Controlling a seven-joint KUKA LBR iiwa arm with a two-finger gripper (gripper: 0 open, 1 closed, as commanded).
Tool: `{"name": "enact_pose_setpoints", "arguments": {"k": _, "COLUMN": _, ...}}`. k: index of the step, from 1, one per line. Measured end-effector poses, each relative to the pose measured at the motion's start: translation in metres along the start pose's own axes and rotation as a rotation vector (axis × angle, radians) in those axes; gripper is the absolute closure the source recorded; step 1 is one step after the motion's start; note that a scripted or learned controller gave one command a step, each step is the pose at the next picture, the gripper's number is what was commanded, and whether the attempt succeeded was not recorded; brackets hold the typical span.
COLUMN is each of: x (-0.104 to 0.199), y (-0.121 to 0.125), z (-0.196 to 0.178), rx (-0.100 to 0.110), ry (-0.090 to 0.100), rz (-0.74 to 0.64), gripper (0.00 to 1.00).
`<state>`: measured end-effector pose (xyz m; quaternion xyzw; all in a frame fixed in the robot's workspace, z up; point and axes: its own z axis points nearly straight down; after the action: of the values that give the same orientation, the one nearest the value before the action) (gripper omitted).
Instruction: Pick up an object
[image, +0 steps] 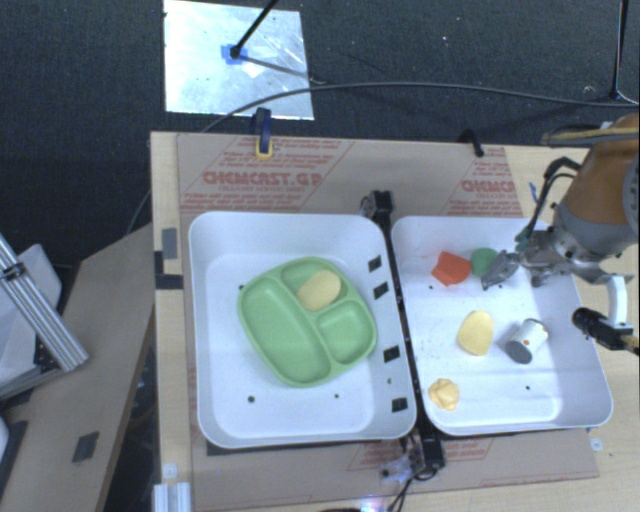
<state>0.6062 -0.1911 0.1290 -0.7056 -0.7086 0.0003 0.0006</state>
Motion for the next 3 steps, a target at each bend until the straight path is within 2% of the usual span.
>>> {"name": "enact_pose_setpoints", "arguments": {"k": 1, "x": -0.001, "y": 0.002, "z": -0.014, "rx": -0.006, "ry": -0.002, "rz": -0.001, "gripper": 1.0}}
{"name": "enact_pose_setpoints", "arguments": {"k": 2, "x": -0.004, "y": -0.007, "z": -0.071, "rx": -0.008, "ry": -0.003, "rz": 0.004, "gripper": 1.0}}
{"name": "enact_pose_setpoints", "arguments": {"k": 3, "x": -0.011, "y": -0.001, "z": -0.133, "rx": -0.01, "ry": -0.004, "rz": 0.0, "gripper": 1.0}}
